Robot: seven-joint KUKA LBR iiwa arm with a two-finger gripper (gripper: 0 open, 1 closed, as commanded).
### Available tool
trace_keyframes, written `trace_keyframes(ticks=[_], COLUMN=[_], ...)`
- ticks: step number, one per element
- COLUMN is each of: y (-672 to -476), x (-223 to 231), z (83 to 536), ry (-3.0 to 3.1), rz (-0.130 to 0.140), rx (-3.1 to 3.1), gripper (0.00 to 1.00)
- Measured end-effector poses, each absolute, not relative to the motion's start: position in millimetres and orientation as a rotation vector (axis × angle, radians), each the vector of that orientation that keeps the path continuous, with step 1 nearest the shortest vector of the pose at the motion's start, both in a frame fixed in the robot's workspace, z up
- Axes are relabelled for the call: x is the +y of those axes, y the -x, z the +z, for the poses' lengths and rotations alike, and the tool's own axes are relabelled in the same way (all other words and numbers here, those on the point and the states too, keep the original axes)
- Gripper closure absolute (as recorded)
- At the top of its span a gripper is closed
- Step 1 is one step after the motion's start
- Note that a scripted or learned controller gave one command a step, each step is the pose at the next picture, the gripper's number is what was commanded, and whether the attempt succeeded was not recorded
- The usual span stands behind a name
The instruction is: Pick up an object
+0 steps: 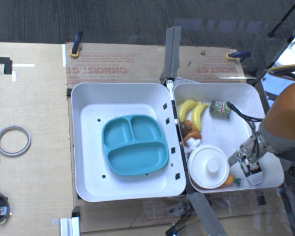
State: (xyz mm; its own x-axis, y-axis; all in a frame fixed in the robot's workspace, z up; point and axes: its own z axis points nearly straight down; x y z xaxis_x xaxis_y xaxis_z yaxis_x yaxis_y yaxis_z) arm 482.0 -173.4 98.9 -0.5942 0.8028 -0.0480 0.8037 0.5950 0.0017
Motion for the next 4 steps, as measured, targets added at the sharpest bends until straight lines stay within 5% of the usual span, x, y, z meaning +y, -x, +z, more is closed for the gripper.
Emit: trace_keyframes(ticks=[1, 2, 3, 4], y=[-478.5, -489.2, -555.4, -478.0], x=[-216, -138, -154, -201], z=[93, 92, 91, 92], ry=[-1.532, -1.419, -1.713, -1.512], rz=[-0.001, -0.001, -0.003, 0.0], rx=[2.737, 2.8, 2.633, 2.751], gripper=[0.0, 0.0, 0.0, 0.0])
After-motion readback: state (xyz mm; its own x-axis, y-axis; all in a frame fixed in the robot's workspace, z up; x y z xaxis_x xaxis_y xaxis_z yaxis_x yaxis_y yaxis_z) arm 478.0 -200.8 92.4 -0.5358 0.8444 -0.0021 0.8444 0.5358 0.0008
